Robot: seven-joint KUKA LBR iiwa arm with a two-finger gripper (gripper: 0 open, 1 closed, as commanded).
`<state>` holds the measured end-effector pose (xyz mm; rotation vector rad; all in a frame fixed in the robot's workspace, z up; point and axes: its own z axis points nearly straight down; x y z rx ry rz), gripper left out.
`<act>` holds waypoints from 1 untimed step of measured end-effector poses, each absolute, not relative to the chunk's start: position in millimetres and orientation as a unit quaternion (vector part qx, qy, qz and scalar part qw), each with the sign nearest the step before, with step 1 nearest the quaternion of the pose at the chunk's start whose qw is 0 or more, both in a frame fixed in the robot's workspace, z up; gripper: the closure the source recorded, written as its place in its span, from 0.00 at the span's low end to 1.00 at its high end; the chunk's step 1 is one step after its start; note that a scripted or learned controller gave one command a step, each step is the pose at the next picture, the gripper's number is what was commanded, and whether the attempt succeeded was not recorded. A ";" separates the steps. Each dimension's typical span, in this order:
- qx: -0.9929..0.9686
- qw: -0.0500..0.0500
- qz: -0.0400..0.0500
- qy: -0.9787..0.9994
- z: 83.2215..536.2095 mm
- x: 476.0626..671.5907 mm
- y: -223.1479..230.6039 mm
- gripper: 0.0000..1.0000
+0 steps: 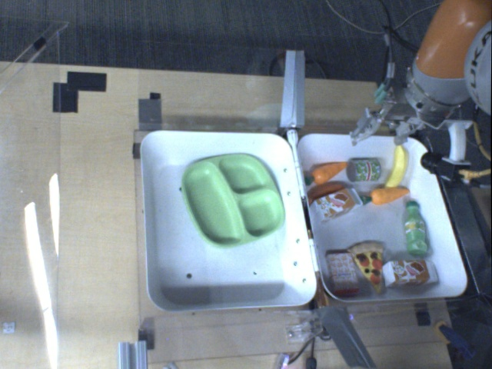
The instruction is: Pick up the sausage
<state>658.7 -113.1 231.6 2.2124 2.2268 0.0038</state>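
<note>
The sausage [326,189] is a dark red-brown piece at the left side of the right bin [453,271]. It lies between an orange carrot [329,171] above it and a printed snack packet [337,204] that touches its lower side. My gripper [382,132] hangs over the bin's back rim, up and to the right of the sausage and well apart from it. Its fingers [360,133] are spread open with nothing between them.
The right bin also holds a can [364,169], a banana [396,166], a second carrot [388,195], a green bottle [415,227], a pizza slice [369,258] and two more packets. A green divided plate [233,198] lies in the left bin [165,267].
</note>
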 end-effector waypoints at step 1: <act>0.810 0.010 0.009 0.586 121.9 674.6 -126.0 0.00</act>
